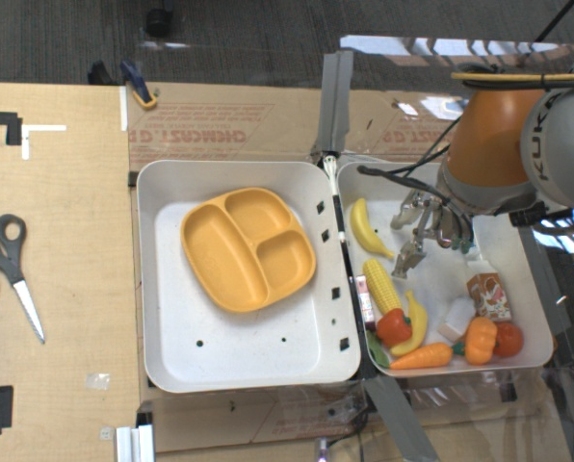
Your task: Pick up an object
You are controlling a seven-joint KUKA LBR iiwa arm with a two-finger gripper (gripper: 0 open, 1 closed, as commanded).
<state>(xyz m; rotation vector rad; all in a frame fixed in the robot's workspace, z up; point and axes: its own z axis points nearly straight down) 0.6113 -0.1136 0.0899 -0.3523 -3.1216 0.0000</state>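
Gripper [424, 236]: jaws slightly apart, holding nothing.
Toy banana [366, 229]: just left of jaws.
Toy corn cob [382, 285]: just below jaws.

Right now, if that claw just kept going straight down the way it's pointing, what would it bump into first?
Probably the corn cob: the gripper hangs over the right bin, its tips aimed down beside the banana. Depth is hard to judge from this slanted view, so it might meet bare bin floor instead.
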